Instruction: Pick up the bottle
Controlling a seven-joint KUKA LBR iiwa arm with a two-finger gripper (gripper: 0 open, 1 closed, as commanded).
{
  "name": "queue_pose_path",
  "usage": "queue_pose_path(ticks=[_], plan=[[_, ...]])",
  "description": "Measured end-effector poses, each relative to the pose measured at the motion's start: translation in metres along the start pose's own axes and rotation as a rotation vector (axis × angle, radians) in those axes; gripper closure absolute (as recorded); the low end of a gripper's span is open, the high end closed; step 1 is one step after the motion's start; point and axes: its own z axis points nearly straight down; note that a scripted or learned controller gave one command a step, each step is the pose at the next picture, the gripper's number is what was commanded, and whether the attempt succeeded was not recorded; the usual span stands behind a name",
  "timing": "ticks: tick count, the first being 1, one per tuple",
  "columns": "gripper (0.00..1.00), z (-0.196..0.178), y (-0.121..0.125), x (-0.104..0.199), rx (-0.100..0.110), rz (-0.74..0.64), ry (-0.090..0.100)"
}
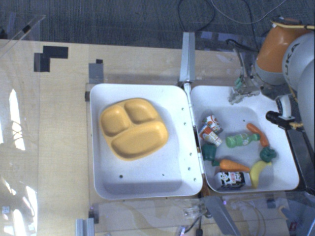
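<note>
The bottle (242,140) is small, green and translucent, and lies on its side near the middle of the right bin (224,104). My gripper (239,92) hangs over the far part of that bin, near its back wall. It is well apart from the bottle, which lies nearer the camera. The grey arm with its orange band (275,48) comes in from the upper right.
Around the bottle lie a red and white can (210,128), two carrots (234,165) (257,133), a yellow banana (259,171), two dark green pieces (267,154) (209,152) and a black and white can (231,179). The left bin (142,181) holds a yellow divided plate (133,128).
</note>
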Motion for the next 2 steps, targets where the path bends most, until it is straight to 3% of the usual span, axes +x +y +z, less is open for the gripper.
queue_pose_path(ticks=[1,2], plan=[[1.00,-0.0595,-0.1141,-0.0250,0.021,-0.200,0.020],[0.00,-0.0591,-0.1141,-0.0248,0.021,-0.200,0.020]])
